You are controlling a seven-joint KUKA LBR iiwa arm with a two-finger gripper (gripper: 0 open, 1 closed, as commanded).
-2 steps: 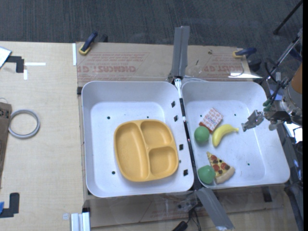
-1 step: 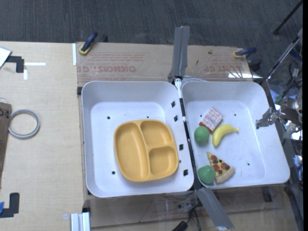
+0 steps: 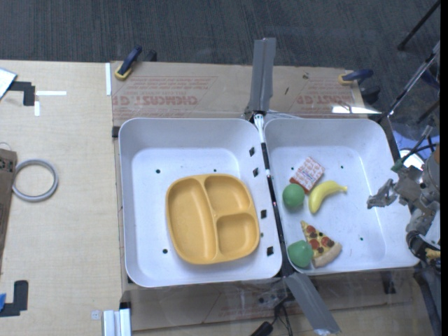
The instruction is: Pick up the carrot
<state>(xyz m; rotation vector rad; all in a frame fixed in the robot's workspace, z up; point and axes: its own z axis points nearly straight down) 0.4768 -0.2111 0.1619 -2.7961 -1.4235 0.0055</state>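
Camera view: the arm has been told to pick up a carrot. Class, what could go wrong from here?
1. Wrong pick: the right bin holds a banana, a pizza slice, a packet, an upper green ball and a lower green ball. The gripper, near the bin's right wall, might grab one of these.
2. Crowding: the lower green ball touches the pizza slice, so a grab there may shove both.
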